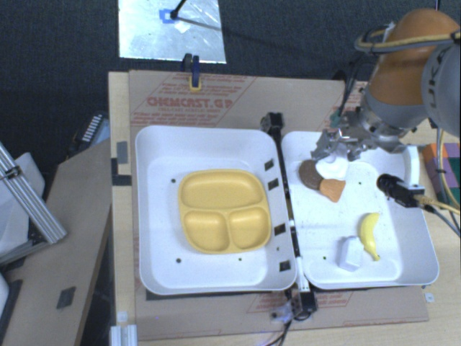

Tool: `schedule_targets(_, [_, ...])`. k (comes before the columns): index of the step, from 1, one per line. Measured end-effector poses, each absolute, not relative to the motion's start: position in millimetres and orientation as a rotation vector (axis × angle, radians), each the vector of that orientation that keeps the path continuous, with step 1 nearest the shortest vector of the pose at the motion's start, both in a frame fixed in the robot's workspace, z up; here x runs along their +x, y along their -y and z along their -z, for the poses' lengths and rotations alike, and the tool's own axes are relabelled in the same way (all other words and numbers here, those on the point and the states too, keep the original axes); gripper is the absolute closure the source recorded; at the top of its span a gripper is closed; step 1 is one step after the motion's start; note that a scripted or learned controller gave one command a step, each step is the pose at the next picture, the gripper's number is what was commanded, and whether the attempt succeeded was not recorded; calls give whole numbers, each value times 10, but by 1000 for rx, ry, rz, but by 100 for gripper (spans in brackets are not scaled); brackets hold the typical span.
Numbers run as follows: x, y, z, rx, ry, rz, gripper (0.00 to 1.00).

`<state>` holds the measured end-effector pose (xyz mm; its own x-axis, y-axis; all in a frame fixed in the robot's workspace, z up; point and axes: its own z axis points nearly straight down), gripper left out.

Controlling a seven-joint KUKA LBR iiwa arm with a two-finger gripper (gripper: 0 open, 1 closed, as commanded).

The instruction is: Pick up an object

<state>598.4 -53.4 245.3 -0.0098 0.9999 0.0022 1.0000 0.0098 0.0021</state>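
Note:
My gripper (334,153) hangs over the back left part of the right bin (418,265), open, with nothing between its fingers. Just below it and slightly left lies a brown and orange object (321,181) on the bin floor, a dark brown rounded end joined to an orange end. A yellow banana (370,235) lies toward the bin's front right. A small white block (349,254) rests just left of the banana.
The left bin (155,265) holds a yellow plate (220,211) with three compartments. A black divider (282,193) runs between the two bins. The grey and orange arm (410,63) reaches in from the upper right.

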Motion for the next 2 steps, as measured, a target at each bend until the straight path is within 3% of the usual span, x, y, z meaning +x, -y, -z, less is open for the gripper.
schedule_targets(1, [5933, -12, -2371, -2211, 2230, 3, 100])
schedule_targets(2, [6029, -556, -2446, -2210, 2232, 7, 100])
